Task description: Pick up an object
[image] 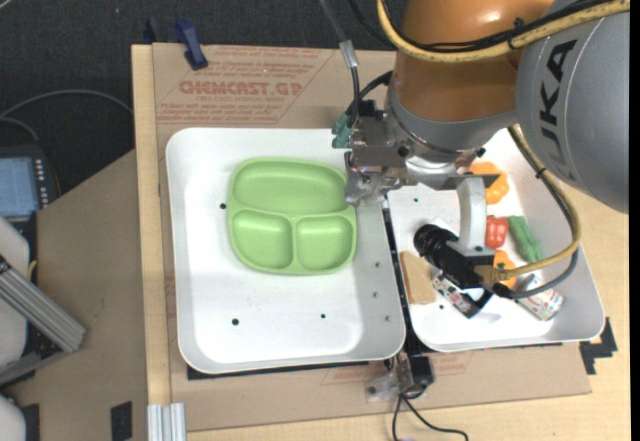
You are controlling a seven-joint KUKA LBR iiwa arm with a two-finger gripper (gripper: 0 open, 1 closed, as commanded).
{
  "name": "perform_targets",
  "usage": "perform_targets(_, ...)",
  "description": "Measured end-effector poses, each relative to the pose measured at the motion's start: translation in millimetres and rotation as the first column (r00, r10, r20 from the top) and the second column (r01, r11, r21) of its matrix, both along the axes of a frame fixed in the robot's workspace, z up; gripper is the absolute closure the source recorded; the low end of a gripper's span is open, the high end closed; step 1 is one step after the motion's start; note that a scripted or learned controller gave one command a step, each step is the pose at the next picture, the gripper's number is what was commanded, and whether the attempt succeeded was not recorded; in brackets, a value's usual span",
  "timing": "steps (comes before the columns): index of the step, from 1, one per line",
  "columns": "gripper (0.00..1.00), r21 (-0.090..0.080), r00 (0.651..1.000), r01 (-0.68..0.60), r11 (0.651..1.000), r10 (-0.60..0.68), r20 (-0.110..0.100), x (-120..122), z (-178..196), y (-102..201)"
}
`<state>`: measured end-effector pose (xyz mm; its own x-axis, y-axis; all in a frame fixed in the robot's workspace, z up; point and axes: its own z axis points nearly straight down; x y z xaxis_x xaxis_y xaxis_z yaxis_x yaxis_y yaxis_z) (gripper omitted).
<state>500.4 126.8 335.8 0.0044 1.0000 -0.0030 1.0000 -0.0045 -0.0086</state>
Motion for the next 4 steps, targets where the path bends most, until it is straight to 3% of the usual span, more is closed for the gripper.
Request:
perform_targets(1, 1.00, 0.001, 1.000, -0.001, 1.000, 0.001, 0.001, -19.2, -46.6, -21.8)
perform_targets(2, 1.00, 0.004, 1.000, -0.009, 1.000, 0.009, 0.009, -21.6, -46.0, 29.3)
perform_targets(3, 1.00, 0.006, 1.000, -0.002, 1.000, 0.002, 0.022, -19.7, 61.0, -7.0)
perform_targets(4, 1.00, 0.005, 1.000, -0.009, 1.000, 0.009, 0.011, -21.2, 64.0, 36.4)
